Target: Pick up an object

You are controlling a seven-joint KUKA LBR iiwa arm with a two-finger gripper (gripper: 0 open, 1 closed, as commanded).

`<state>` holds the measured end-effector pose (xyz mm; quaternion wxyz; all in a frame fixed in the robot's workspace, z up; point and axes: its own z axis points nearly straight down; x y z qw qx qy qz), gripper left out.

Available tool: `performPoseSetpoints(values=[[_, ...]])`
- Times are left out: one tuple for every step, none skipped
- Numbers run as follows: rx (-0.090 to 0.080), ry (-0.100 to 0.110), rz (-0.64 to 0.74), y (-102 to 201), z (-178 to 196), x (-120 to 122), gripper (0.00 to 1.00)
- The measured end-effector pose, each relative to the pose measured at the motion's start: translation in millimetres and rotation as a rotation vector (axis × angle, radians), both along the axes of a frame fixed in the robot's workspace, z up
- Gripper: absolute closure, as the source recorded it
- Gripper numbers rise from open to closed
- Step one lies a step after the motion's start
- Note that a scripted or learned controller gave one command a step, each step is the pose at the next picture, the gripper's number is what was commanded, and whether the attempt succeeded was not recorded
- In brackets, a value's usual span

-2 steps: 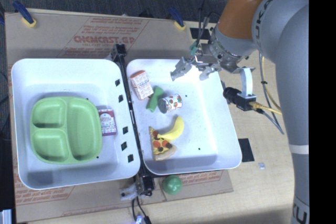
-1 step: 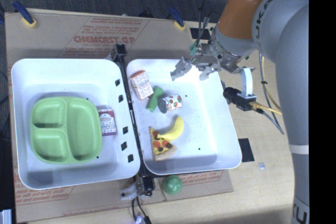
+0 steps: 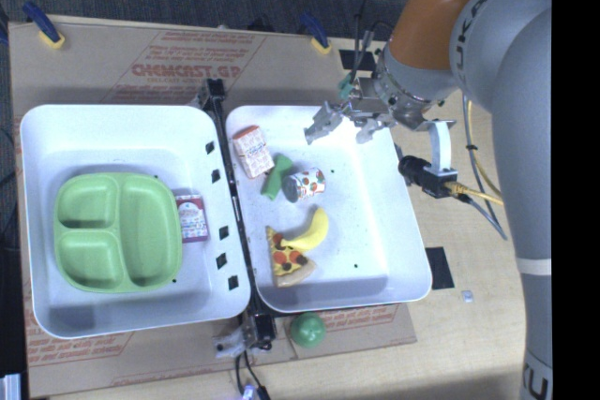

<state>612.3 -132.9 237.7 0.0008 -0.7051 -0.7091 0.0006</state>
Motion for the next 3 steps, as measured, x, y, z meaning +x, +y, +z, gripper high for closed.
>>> performPoseSetpoints(values=[[0.000, 0.000, 0.000, 0.0, 0.0, 0.0, 0.00], [0.000, 0.000, 0.000, 0.0, 0.0, 0.0, 0.00], [0.000, 0.000, 0.000, 0.0, 0.0, 0.0, 0.00]])
